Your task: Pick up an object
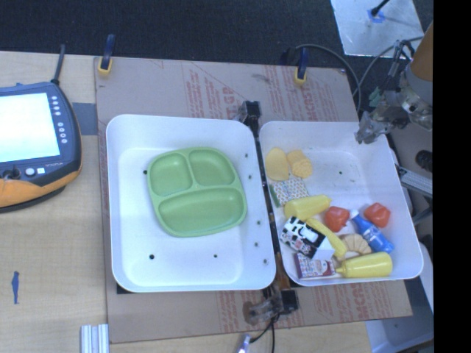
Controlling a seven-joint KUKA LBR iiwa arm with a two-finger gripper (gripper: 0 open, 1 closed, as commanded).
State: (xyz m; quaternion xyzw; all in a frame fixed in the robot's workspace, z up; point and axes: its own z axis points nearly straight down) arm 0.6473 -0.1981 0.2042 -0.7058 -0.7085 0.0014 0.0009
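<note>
Currently I am logging the bench with the right-hand bin (335,142) as my landmark. The gripper (366,132) is hanging over that bin's far right corner, just at the rim, carrying nothing that I can see; whether its jaws are standing apart or together I cannot tell at this size. Nothing is being held yet, so I am judging the pick as not started. The candidates are lying in the near half of the bin, in a crowded heap: a yellow bottle (366,265) along the near wall, a blue bottle (372,234) beside a red piece (377,214), a second red piece (337,218) towards the middle, a black-and-white cow-print item (302,234) against the left wall, and a yellow block (307,206) just beyond it. Two pale yellow discs (287,165) are sitting apart from the heap, near the far left of the bin. The left-hand bin (132,263), next to my landmark, is holding a green divided plate (196,190). To do this step well, I am favouring a target with free space on both sides, such as the discs or the outer red piece, and a descent straight down, clear of the bin wall.
</note>
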